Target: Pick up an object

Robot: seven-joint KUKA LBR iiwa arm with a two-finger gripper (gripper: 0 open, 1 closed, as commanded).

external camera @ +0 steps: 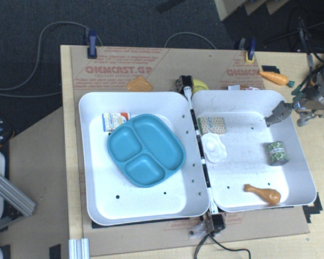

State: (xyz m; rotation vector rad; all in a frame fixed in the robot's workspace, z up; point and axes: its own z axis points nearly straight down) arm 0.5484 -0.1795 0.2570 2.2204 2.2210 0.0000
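nothing has been lifted yet, by the look of it; the whole pick is left to do. the gripper point(287, 112) sits at about two o'clock over the right bin point(308, 190), near its upper right rim. i can make out one dark finger angling toward the bin floor and another part by the wrist, spread apart with nothing between them, so it seems open and empty-handed.

everything rests on the bin floor: a green can point(277, 153) at about three o'clock, just below the gripper and the nearest candidate; a brown drumstick-like toy point(263, 192) at five o'clock; a white crumpled thing point(213, 148) and a patterned packet point(212, 125) toward the bin's left wall. the left bin point(97, 198) holds a blue divided tray point(145, 149) with a small carton point(114, 121) at its ten o'clock.
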